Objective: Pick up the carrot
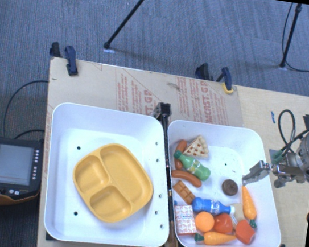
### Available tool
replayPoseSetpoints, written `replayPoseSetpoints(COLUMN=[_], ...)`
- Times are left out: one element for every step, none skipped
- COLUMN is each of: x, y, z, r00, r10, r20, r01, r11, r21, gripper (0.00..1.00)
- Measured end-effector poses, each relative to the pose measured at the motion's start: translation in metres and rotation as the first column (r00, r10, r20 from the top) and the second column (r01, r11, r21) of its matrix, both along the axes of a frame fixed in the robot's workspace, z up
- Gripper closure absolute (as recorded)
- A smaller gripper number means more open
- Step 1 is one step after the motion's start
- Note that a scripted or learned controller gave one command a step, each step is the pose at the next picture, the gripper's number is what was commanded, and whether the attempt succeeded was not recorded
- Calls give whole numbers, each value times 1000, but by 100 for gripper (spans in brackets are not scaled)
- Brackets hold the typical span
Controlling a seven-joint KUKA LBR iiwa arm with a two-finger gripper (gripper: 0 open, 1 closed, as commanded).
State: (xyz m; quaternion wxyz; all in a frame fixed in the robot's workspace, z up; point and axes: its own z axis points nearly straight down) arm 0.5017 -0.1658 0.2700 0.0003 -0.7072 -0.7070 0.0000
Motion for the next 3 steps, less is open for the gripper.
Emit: replayPoseSetpoints(x=[-8,0,1], y=[-39,-38,-39], z=[-64,-181,-170], r00=[1000,995,994], r10=[-6,-102,-109], r20=[-3,-4,0], r01=[6,102,109], r11=[1000,995,994], r21=[1,1,2], gripper=[0,0,100])
